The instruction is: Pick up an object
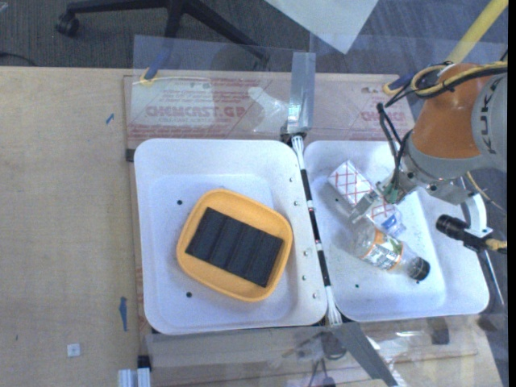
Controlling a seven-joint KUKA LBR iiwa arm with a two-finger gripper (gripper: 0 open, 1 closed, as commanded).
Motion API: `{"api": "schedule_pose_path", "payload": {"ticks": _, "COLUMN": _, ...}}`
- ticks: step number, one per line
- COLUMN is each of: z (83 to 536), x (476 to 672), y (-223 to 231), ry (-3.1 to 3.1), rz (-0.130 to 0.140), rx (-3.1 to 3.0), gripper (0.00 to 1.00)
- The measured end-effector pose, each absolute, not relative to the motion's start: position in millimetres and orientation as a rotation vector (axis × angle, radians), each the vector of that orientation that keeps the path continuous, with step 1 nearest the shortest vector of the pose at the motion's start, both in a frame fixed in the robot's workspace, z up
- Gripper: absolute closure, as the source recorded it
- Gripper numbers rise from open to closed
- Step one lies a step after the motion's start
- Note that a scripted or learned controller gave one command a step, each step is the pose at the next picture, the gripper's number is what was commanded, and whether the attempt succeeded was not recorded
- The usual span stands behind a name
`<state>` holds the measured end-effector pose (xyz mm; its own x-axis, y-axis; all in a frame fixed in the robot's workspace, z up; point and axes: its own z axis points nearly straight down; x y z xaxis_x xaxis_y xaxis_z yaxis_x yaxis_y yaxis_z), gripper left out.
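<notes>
The right bin [461, 290] holds a small white box with a red lattice print [347, 179] and a clear plastic bottle [379, 250] with an orange label and a black cap, lying on its side. My gripper [364, 206] reaches down-left from the orange-banded wrist [447, 127]. Its tip sits low between the box and the bottle, close to both. In the left bin [161, 168] lies a yellow tray-like dish [192, 226] with a black ribbed pad [235, 247] inside it.
A raised divider [310, 216] separates the two bins. A black cylindrical part [455, 230] juts out by the right bin's right wall. A clear plastic sheet [210, 107] lies behind the bins. Bare wooden bench [64, 216] stretches to the left.
</notes>
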<state>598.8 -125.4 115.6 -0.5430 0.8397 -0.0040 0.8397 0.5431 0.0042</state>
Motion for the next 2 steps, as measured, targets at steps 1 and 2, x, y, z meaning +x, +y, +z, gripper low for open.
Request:
{"api": "schedule_pose_path", "payload": {"ticks": 1, "z": 125, "x": 599.3, "y": -127, "ry": 2.749, "rz": 0.005, "rx": 1.502, "gripper": 1.0}}
{"api": "schedule_pose_path", "payload": {"ticks": 2, "z": 142, "x": 624.2, "y": -143, "ry": 2.732, "rz": -0.018, "rx": 1.621, "gripper": 1.0}}
